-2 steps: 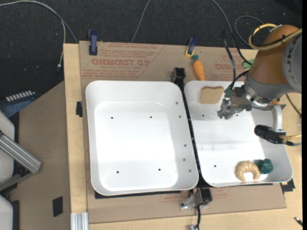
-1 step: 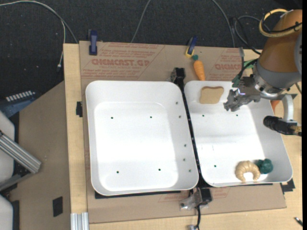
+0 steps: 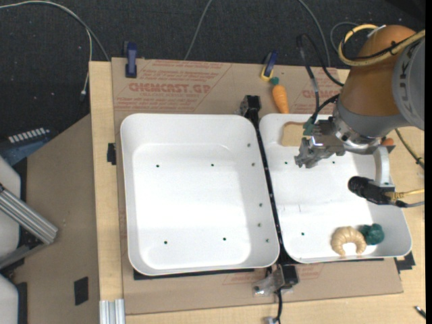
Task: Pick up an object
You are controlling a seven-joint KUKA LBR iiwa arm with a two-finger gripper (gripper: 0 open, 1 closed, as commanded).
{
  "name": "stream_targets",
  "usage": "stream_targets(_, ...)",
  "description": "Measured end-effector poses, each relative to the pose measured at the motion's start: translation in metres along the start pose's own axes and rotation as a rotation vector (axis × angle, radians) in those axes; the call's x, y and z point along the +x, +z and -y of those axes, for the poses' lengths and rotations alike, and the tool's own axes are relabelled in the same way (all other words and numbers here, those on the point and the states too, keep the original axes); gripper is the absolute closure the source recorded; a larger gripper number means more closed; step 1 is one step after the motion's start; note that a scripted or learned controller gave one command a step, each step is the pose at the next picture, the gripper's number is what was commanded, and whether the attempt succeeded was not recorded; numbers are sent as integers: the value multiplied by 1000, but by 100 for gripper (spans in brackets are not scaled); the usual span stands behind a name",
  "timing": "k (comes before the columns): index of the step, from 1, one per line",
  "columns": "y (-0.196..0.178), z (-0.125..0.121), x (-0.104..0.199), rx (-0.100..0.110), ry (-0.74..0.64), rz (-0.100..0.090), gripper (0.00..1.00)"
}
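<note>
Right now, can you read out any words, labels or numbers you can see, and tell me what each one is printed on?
"CHEMCAST GP": large red print, on the brown board behind the left bin.
Smaller red lines above and below it on that board: too blurred to read.
Fainter red print on the board behind the right bin: too blurred to read.
Dark letters on the arm, cut off by the picture's edge: unreadable.

A toy carrot (image 3: 279, 98) lies on the bench (image 3: 175, 86), behind the bins.
</note>
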State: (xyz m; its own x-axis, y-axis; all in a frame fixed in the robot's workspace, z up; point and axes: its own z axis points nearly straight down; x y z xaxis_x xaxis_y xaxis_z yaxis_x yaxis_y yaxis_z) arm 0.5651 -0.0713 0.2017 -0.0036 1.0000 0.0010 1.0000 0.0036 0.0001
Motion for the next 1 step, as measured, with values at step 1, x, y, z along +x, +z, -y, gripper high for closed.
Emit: stream_targets(1, -14, 10, 45, -1, 0, 0, 100)
